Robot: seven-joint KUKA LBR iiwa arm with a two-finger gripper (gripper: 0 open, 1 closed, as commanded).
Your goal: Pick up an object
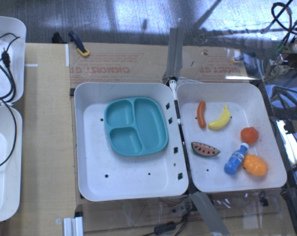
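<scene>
Left bin: teal three-compartment plate near centre. Right bin: sausage and yellow banana toward far edge, watermelon slice by left wall; red tomato, blue bottle, orange fruit toward near-right corner.

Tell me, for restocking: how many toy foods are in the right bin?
5: sausage and banana at the back, tomato right, watermelon slice centre, orange front right beside a bottle.

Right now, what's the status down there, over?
Arm and jaws out of frame. Right bin: sausage, banana, watermelon slice, bottle, all untouched. Teal plate in left bin.
</scene>
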